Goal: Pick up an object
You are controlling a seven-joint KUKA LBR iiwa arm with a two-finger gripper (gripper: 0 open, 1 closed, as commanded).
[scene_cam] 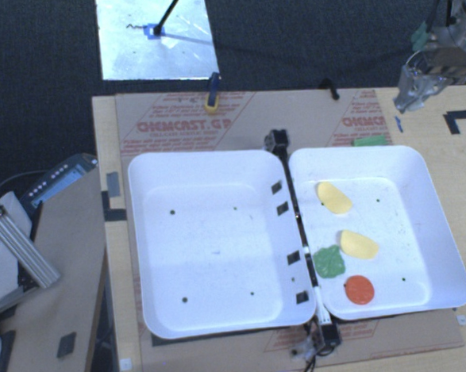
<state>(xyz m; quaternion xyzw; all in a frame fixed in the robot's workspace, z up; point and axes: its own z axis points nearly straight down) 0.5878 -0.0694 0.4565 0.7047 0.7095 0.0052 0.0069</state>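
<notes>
The right white bin [433, 199] holds two yellow pieces, one [334, 198] toward the back and another [358, 245] lower down. A green piece [329, 262] lies by the bin's left wall, and a red-orange round piece [360, 290] sits near its front. My gripper [416, 90] hangs at the upper right, above the bench behind the right bin and well away from all the pieces. Nothing is seen between its fingers.
The left white bin [152, 226] sits beside the right one, joined by a black hinge strip [297, 232]. Both rest on a cardboard sheet [181, 121]. A shiny metal plate [156, 34] lies at the back; a yellow clip [211, 103] stands on the bench's far edge.
</notes>
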